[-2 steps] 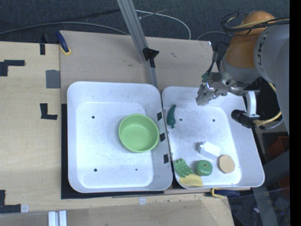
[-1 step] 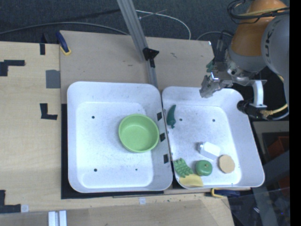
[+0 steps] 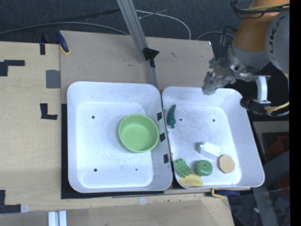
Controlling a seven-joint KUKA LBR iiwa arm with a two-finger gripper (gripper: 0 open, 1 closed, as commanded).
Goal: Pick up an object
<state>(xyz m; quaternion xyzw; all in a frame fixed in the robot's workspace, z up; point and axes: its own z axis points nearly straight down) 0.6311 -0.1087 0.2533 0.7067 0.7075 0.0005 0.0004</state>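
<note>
My gripper [image 3: 209, 87] hangs over the back rim of the right bin [image 3: 244, 126], with nothing seen between its fingers. In that bin lie a dark green pepper-shaped toy [image 3: 171, 115] near the left wall, a white block [image 3: 209, 149], a round tan disc [image 3: 226, 163], a green round toy [image 3: 203, 167], a green ridged piece [image 3: 181, 166] and a yellow piece [image 3: 192, 181] along the front. A light green bowl [image 3: 138, 133] sits upright in the left bin [image 3: 84, 126].
A grey metal pole [image 3: 134, 27] slants down to the bins' shared back corner. Black clips sit along the wall between the bins. Cables [image 3: 263, 108] hang beside the wrist at the right.
</note>
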